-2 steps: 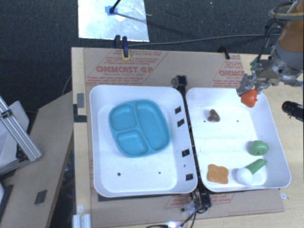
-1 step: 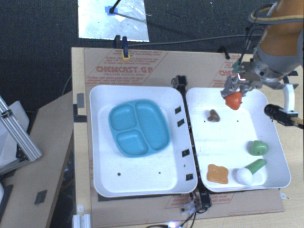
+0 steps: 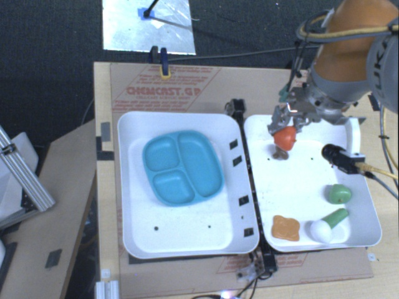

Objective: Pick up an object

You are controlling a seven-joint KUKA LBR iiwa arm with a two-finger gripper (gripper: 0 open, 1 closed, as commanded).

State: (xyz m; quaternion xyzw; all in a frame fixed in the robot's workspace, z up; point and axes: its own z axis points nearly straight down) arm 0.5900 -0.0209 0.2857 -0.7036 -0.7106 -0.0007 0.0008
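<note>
Gripper (image 3: 283,124) sits over the far-left part of the right bin (image 3: 305,179), near that bin's far edge and not far in from its left wall. Fingers are closed on the top of a red-orange object (image 3: 285,138), which hangs directly beneath them. The object is small and rounded, with a smooth, slightly glossy skin, orange-red all over and brightest on its upper face; its top is hidden by the fingertips. A small dark shadow (image 3: 280,156) lies on the bin floor just nearside of it and apart from it, so the object appears to be lifted clear of the floor. The middle of the right bin is bare white floor, giving open room on the near side and the right of the object. The other contents sit well apart from it: a green rounded piece (image 3: 338,194) close to the right wall, a flat orange piece (image 3: 286,228) against the near edge towards the left corner, and a white-and-green item (image 3: 327,225) just beside it towards the near-right corner. The left wall of the right bin meets the left bin (image 3: 187,232), with small black clips (image 3: 237,161) along the shared rim. A blue divided plate (image 3: 182,167) lies in the middle of the left bin, with bare floor all round it, widest along the near edge.
</note>
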